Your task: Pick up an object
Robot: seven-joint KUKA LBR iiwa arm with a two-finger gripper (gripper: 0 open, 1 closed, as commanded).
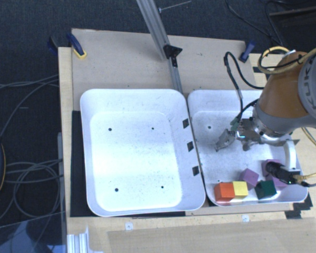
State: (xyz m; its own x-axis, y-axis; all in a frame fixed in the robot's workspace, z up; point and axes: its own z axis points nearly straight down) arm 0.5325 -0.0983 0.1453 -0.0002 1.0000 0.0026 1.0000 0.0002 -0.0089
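Observation:
My gripper (233, 142) hangs over the middle of the right bin (210, 115), its two fingers spread apart and nothing between them. Below it, along the bin's near wall, lie an orange block (225, 191), a yellow block (240, 188), a purple block (250, 176) and a dark green block (265, 190). Another purple piece (271, 167) sits at the bin's right side, partly behind a black part of the arm. The blocks lie well clear of the fingers.
The left bin (131, 152) stands beside the right one, with small black clips along the shared wall. A grey metal bar (157, 30) slants down from the top to the bins' junction. Blue clamps sit at the bench's far corners.

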